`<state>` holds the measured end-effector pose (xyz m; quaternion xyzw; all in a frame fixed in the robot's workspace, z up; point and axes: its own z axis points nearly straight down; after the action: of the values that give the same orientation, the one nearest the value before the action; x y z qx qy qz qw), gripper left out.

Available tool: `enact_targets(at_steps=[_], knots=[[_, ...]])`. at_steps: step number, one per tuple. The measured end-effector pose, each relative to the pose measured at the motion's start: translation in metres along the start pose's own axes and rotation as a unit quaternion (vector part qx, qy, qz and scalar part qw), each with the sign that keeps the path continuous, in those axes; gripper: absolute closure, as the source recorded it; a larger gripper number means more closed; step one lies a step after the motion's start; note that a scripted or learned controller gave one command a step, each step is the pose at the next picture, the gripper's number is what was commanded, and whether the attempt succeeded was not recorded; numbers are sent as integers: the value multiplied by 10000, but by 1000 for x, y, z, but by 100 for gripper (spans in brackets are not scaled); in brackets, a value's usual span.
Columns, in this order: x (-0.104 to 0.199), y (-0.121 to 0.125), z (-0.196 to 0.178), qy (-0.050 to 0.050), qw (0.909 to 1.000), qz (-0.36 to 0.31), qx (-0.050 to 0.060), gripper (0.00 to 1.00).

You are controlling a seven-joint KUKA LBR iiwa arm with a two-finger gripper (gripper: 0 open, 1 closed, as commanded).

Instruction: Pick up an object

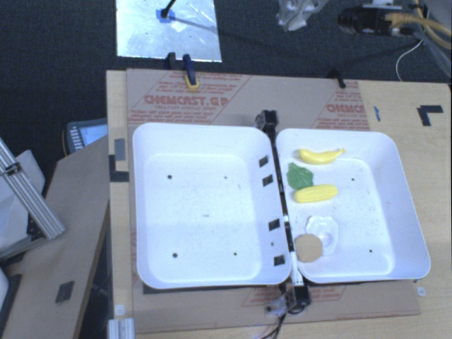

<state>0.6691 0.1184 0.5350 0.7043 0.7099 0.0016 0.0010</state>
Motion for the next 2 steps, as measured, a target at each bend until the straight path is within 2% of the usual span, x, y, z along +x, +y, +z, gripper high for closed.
enact_targets(at_steps=[1,2], knots=[[45,-21,0,6,10000,-6,11,100],[103,0,1,6,10000,-6,10,100]])
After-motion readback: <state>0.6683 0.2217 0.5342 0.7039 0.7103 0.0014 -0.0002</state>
